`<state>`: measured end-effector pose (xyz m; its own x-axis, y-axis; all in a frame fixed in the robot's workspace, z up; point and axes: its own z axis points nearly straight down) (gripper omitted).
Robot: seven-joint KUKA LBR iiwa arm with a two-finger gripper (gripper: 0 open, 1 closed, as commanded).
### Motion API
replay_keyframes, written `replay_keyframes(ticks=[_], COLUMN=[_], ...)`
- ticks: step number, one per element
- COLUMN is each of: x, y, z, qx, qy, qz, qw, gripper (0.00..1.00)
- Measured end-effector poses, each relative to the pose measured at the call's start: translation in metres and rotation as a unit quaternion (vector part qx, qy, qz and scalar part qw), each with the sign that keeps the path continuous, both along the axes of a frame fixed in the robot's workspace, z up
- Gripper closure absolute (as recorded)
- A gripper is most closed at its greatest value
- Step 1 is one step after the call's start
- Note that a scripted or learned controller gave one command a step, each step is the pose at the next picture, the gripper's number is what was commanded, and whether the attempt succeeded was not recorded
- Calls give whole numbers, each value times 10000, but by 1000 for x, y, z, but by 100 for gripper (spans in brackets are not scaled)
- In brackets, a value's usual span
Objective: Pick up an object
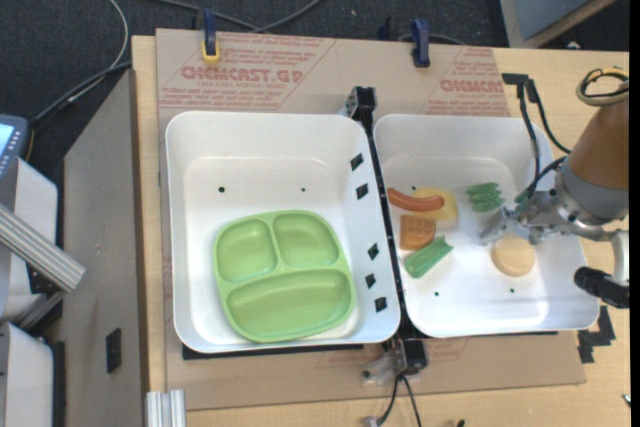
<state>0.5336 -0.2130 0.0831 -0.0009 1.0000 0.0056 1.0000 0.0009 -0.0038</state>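
Observation:
The right bin (470,315) holds several toy foods. A red sausage (415,200) lies on a yellow piece (443,209), with an orange waffle-like block (417,232) and a green wedge (428,258) just below them. A green leafy piece (485,196) lies further right, and a beige round bun (514,259) sits near the bin's right side. My gripper (512,221) hangs low over the right bin, just above the bun and below the leafy piece. Nothing is visibly held in it.
A green divided plate (285,275) lies in the left bin (200,215). A black divider with clips (372,215) runs between the bins. Cables (535,130) trail along the right bin's far right edge beside the arm (600,165).

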Motion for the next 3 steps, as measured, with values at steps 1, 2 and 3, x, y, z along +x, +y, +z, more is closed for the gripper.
replay_keyframes(ticks=[1, 2, 3], x=[1, 9, 11], y=[-1, -2, 6], z=[13, 59, 107], qx=[-12, -38, -37], qy=[-17, -50, -50], qz=[0, 5, 10], qw=[10000, 10000, 10000], gripper=[100, 100, 100])
